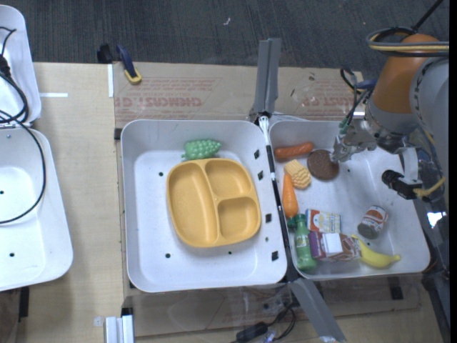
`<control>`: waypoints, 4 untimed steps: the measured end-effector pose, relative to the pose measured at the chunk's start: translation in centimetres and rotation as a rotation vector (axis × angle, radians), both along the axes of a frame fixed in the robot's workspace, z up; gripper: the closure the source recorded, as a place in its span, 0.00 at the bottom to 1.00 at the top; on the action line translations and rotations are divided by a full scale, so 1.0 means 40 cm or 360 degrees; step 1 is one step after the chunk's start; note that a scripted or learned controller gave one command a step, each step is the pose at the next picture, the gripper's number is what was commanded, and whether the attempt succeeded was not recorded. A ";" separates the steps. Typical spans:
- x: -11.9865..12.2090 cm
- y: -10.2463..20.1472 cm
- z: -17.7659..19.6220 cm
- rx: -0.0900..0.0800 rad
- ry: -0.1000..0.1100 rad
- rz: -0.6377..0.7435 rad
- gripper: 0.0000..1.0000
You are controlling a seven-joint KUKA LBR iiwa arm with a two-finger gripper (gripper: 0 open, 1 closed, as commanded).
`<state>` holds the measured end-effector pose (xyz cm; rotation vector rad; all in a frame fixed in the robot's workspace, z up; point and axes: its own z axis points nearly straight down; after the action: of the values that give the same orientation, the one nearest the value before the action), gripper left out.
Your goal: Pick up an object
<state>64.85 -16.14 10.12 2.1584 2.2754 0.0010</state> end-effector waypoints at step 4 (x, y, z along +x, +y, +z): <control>0.031 0.031 -0.003 0.0000 0.0004 -0.0004 0.00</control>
<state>66.10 -14.90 10.01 2.1625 2.2742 -0.0022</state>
